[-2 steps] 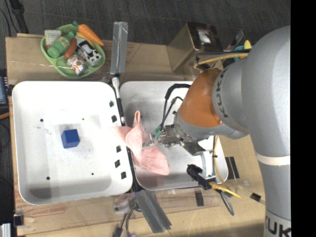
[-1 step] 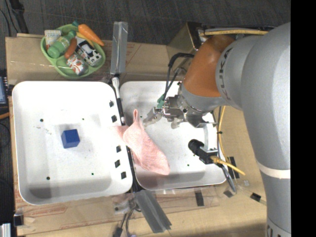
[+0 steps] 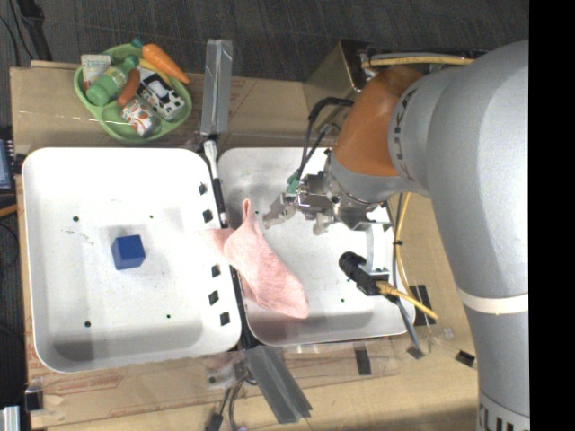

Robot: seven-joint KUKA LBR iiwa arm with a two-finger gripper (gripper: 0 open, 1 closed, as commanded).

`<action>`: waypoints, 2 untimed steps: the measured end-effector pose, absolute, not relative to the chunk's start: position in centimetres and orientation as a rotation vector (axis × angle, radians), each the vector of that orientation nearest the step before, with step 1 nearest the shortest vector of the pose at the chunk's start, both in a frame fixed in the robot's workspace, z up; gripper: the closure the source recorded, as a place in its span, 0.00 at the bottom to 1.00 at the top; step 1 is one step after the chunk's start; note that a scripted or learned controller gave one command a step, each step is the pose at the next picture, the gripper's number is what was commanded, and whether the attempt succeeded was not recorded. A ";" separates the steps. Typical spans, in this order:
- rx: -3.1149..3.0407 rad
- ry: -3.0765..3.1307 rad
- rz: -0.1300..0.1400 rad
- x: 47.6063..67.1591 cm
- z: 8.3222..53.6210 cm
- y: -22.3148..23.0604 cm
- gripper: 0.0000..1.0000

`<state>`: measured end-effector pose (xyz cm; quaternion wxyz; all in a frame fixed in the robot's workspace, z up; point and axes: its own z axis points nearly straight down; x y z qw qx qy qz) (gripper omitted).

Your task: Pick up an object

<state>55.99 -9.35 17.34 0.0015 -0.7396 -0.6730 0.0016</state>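
Note:
A pink cloth (image 3: 267, 275) lies in the right bin (image 3: 296, 330), along its left side, with one corner draped over the divider toward the left bin (image 3: 54, 330). Its upper tip rises to a point near the gripper. A blue cube (image 3: 128, 250) sits in the left bin, left of centre. My gripper (image 3: 289, 208) hangs over the upper middle of the right bin, just right of the cloth's upper tip, and nothing is visibly held in it. The grey arm with its orange band covers the right part of that bin.
A green bowl (image 3: 97, 113) of toy food, with a carrot on top, stands on the bench beyond the left bin's far left corner. A metal bar (image 3: 214, 88) runs along the gap between the bins at the back.

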 end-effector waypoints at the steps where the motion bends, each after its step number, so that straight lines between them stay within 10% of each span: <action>1: -2.310 -2.119 0.008 56.0 18.2 -9.2 1.00; 2: -2.310 -2.119 0.009 56.0 18.2 -9.2 0.00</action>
